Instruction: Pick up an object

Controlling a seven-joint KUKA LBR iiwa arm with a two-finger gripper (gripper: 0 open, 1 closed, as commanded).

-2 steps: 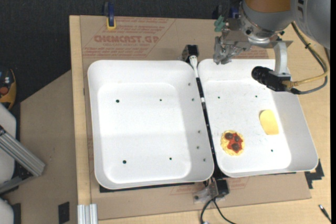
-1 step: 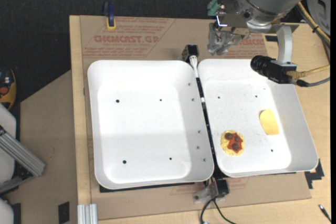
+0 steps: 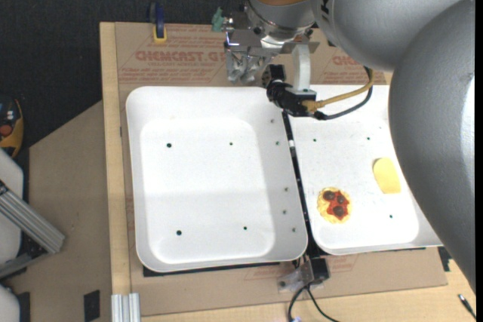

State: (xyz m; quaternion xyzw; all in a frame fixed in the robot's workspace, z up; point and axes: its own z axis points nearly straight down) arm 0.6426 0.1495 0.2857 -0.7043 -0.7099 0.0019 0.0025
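The gripper (image 3: 243, 70) hangs at the far edge of the bench, over the cardboard just beyond the far rim of the left bin (image 3: 151, 162), close to the seam where the two bins meet. Its metal fingertips show as a blurred cluster below the wrist, and whether they stand apart or together cannot be told from this view; nothing is seen between them. The things worth picking lie in the right bin (image 3: 355, 241): a small round pizza-like toy (image 3: 334, 205), yellow with dark red spots, rests toward the near side of that bin, and a yellow block (image 3: 386, 176) lies just to its right and slightly farther back, partly close to the edge of the large grey arm (image 3: 423, 49) that sweeps in from the right. From the gripper, both objects lie to the right and well toward the near side, across the divider between the bins. The yellow block's long axis runs roughly near to far; the round toy has no clear axis. Judging from this, the coming move calls for a travel rightward and nearward over the right bin before any descent, with the round toy the more openly exposed target.
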